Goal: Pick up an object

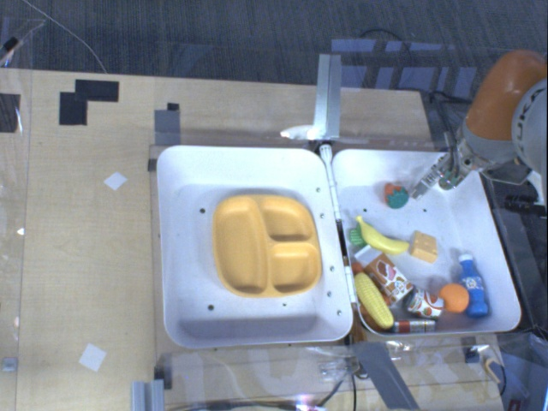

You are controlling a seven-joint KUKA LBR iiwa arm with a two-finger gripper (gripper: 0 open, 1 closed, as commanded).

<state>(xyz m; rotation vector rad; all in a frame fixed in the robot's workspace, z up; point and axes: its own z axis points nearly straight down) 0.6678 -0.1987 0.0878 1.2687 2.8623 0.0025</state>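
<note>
Your pincer, spread state not readable, hangs at two o'clock in the right white bin, its tip just beside the small round teal-and-orange toy; expect that toy to roll off a glancing close.

This is a robotics lab or test cell, not a home or kitchen. A pale wooden bench carries two shallow white plastic bins fixed side by side in a bare aluminium frame. Black tape squares and small pale diamond-shaped stickers mark the bench top. A clear plastic sheet stands at the left edge. Thin black cables run past the far side over dark grey carpet. A grey industrial arm with an orange band reaches over the right-hand bin, which holds small plastic toy foods rather than real groceries
</note>
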